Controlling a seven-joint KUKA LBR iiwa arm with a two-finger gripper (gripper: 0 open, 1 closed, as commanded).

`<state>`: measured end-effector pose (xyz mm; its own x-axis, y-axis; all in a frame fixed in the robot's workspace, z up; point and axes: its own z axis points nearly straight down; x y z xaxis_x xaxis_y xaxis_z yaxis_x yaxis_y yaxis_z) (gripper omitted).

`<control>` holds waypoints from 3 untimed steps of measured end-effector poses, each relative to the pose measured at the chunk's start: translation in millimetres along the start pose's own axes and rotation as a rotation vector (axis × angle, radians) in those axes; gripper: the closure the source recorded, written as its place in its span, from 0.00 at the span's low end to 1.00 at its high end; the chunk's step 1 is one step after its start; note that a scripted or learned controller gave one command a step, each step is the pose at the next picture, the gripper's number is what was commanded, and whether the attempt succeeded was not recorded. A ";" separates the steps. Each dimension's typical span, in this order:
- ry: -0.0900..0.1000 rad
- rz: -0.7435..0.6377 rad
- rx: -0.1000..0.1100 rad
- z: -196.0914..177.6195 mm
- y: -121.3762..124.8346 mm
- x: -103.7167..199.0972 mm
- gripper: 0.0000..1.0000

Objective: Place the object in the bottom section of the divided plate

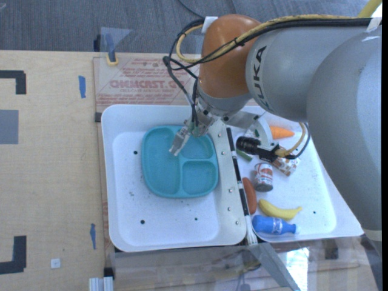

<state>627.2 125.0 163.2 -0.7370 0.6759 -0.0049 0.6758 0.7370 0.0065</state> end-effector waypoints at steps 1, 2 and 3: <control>0.003 -0.068 0.005 -44.6 79.7 27.3 0.00; 0.000 -0.071 0.003 -54.7 81.5 27.0 1.00; 0.005 0.056 0.009 -27.5 46.1 2.5 1.00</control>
